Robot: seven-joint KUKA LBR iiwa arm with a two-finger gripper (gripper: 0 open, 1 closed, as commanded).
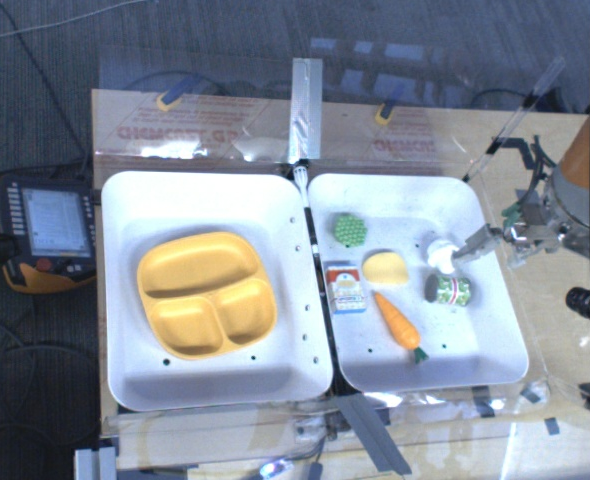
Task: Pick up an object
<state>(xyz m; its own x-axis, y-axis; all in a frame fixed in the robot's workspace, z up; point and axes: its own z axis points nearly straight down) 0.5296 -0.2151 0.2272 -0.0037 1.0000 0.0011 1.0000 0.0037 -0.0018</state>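
In the right bin (pixel 495 298) I see a green can (pixel 449 290) lying on its side, with a white round object (pixel 440 254) just above it, a pale yellow lemon (pixel 385 268), a carrot (pixel 399 325), a small red and white box (pixel 346 288) and a green ball (pixel 350 230). My gripper (pixel 465 252) reaches in from the right to the white object, but I cannot tell its state. The left bin (pixel 115 268) holds a yellow divided tray (pixel 207 293).

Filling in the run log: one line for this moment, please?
gripper: right bin, above can | grasp: unclear | carrot, lemon: loose | yellow tray: left bin
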